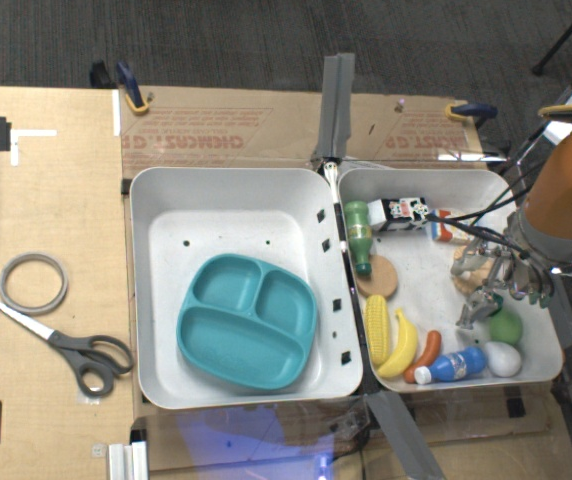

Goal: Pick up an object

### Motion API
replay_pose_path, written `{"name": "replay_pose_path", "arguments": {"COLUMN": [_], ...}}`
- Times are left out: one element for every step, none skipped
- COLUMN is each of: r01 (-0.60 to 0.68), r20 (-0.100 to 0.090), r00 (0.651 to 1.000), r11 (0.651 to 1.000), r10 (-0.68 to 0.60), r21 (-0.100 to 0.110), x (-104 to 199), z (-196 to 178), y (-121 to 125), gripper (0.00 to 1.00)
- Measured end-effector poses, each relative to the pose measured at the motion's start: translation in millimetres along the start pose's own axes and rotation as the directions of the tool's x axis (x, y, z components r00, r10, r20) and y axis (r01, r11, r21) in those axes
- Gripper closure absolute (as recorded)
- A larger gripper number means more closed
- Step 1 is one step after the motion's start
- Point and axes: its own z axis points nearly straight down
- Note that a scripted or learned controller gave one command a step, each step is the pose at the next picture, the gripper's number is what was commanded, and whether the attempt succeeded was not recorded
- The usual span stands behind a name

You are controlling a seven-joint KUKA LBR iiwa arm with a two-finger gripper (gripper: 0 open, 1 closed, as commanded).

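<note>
Writing: the cardboard sheet (266,128) behind the bins carries red printed lettering, seen upside down; it is too small and reversed to read with confidence. The black-and-white carton (404,212) has a printed pattern, its words illegible.
Left bin (156,208): holds a teal divided plate (248,320) with three compartments, lying toward the bin's front edge.
Right bin (421,176): holds all the small items.
Green bottle (358,233): lies along the right bin's left wall, near the back corner, cap end pointing forward.
Carton: at the back edge of the right bin, just beside the green bottle.
Tan round disc (378,278): just in front of the green bottle, near the left wall.
Corn cob (375,328): yellow, lying along the left wall toward the front corner.
Banana (402,346): yellow, curved, just beside the corn cob.
Red sausage-shaped piece (428,346): between the banana and the blue bottle.
Blue bottle (453,365): white cap, lying along the front edge.
White egg-shaped item (504,360): front right corner of the right bin.
Green ball (506,326): just behind the white item, near the right wall.
Gripper (478,308): over the right half of the right bin, beside the green ball; its metal fingers point down and forward, and whether they are parted or closed cannot be told.
Bench (46,168): left of the bins lie a roll of tape (34,283) and grey-handled scissors (76,348).
</note>
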Motion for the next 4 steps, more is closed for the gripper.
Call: {"name": "replay_pose_path", "arguments": {"r01": [-0.081, -0.130, -0.129, -0.230], "r20": [-0.006, 0.003, 0.008, -0.001], "r00": [0.997, 0.991, 0.992, 0.973], "r11": [0.997, 0.991, 0.992, 0.973], "r10": [0.081, 0.130, 0.129, 0.230], "r21": [0.000, -0.001, 0.000, -0.001], "x": [-100, -48, -49, 31], "z": [1, -1, -11, 0], "y": [40, 8, 8, 43], "gripper": [0.00, 0.00, 1.00, 1.00]}}
